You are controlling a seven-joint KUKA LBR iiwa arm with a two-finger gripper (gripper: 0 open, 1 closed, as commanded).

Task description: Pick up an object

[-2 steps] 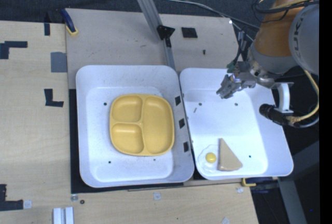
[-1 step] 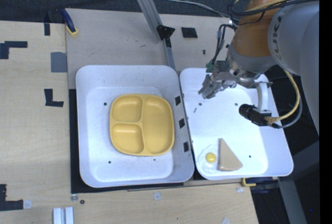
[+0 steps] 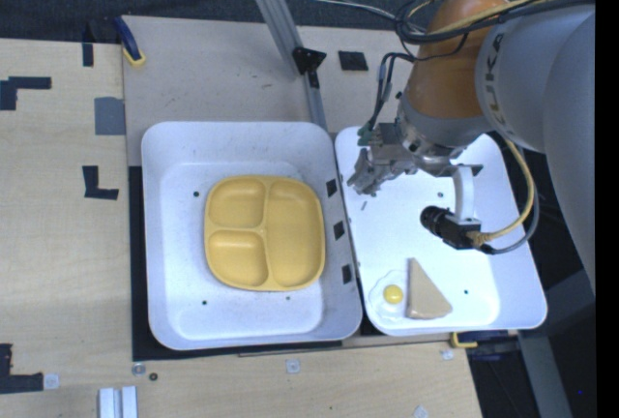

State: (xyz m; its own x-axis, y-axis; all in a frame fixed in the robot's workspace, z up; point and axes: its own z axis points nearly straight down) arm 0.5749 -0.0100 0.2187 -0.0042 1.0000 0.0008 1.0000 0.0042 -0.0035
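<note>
camera view, read from nine o'clock across: the left bin [image 3: 164, 242] holds a yellow divided plate [image 3: 264, 232] lying flat near its middle, three compartments showing, nothing in them. past the rim, the right bin [image 3: 503, 295] has the arm over its twelve o'clock half, with the end effector [image 3: 366, 182] low above the white floor at the bin's ten o'clock corner, just beside the wall shared with the left bin. its tips point down and nothing shows between them; how far apart they stand i cannot tell. at the bin's six o'clock end lie a tan wedge [image 3: 426, 293] and, touching or nearly touching it on the nine o'clock side, a fried egg toy [image 3: 390, 295]. judging by this, the step in hand is the approach, with no grasp made. the next move calls for travel toward six o'clock and a descent squarely over the wedge or egg, since bare floor lies under the tips now
</note>
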